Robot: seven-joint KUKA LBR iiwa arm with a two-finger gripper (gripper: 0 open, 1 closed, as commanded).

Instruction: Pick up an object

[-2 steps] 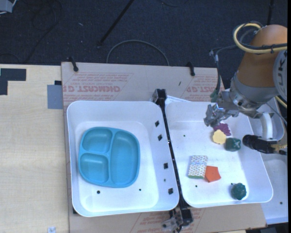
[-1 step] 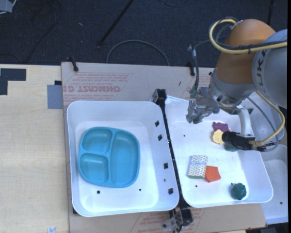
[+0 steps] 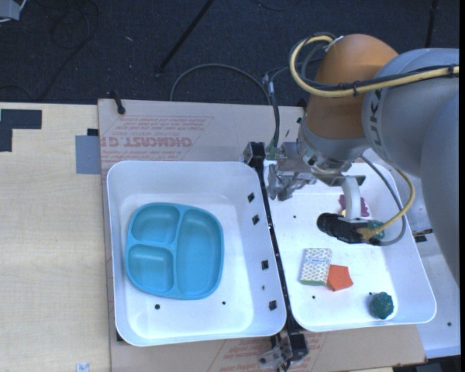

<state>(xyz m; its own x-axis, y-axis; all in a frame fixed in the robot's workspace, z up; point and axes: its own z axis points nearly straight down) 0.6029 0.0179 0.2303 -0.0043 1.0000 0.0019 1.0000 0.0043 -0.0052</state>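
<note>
A pale wooden counter (image 3: 39, 246) carries two white bins. The left bin (image 3: 240, 301) holds a blue divided plate (image 3: 174, 250). In the right bin (image 3: 418, 304) lie a patterned box (image 3: 315, 266) touching an orange block (image 3: 339, 277), and a teal ball (image 3: 381, 304) apart. The hand (image 3: 288, 183) hangs over that bin's far left corner; whether it is clenched I cannot tell.

We see a big, round robot arm (image 3: 418, 122) made of smooth grey metal. Near its wrist sits a bright orange band (image 3: 349, 72), shaped like a ball. A yellow cable (image 3: 325, 84) loops around the orange part and runs along the grey shell, and another yellow cable hangs in a curve lower down. Thin black wires run beside it. Dark letters mark the grey shell by the orange. Under the orange sits a grey metal gripper (image 3: 283, 183) with small silver parts.
</note>
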